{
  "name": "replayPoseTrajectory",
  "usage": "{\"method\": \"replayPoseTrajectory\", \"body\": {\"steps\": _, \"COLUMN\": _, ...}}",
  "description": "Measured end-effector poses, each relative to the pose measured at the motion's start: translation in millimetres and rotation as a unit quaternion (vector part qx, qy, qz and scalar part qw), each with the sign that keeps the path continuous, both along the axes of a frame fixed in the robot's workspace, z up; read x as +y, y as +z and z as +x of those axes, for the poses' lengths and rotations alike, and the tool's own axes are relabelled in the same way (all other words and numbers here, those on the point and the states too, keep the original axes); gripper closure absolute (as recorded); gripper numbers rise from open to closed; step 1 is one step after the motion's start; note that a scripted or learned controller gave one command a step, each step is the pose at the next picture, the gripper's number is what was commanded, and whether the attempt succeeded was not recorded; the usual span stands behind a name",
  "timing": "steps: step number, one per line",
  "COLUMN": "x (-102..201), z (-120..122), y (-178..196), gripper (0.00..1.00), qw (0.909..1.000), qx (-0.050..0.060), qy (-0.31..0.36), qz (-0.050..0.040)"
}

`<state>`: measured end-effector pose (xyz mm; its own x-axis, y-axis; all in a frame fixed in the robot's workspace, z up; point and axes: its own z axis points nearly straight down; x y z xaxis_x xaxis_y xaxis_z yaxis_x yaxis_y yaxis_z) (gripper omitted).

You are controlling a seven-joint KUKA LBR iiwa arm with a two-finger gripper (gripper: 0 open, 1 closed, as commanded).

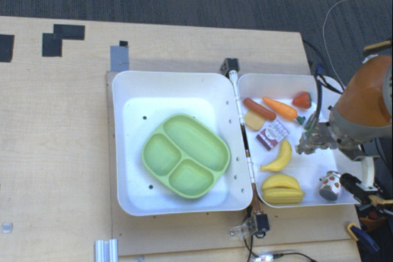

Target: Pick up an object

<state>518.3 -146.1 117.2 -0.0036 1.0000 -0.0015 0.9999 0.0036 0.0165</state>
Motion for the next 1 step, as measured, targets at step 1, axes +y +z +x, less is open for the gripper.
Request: {"method": "replayPoseTrajectory", "body": {"steps": 1, "x": -40.9, "z": 66.9, "y": 52.3, "gripper": 1.00, "qw": 1.0000, "qx": 0.005, "qy": 0.000, "qz": -0.0004}}
